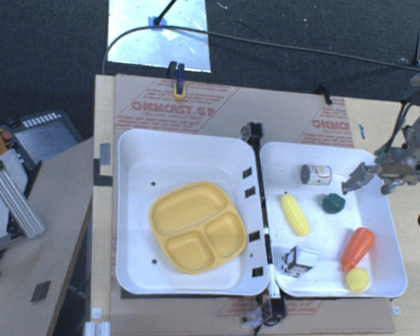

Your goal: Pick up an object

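Nearest in the right bin (398, 279) lie a yellow ball (358, 279), an orange carrot (357, 247) and a yellow corn cob (294, 214). Farther back, a green lump (334, 203) and small can (315, 175). The hand (373, 178) hovers, fingers apart, holding nothing.

Even, bright overhead light washes the white bins (197, 145), casting soft shadows; glare flares off a metal sheet (161, 24); focus is slightly soft throughout.
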`<control>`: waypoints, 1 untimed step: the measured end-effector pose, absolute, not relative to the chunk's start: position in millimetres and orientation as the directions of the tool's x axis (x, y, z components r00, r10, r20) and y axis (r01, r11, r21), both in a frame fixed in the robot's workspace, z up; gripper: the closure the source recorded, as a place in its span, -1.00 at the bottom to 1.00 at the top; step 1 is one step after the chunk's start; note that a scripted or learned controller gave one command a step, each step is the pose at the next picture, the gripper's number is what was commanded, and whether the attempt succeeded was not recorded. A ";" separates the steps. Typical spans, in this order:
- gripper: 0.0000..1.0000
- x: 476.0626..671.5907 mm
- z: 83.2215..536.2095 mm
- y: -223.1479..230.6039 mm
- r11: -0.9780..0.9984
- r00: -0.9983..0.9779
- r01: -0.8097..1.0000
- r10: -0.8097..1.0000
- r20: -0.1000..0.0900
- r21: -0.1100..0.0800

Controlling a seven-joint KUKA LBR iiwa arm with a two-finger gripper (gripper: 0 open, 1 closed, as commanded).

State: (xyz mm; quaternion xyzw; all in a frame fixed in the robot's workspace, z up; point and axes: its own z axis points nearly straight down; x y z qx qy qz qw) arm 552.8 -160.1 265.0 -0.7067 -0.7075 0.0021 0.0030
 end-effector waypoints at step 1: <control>-1.00 554.6 269.8 -160.0 0.003 -0.003 1.000 1.000 -0.001 0.002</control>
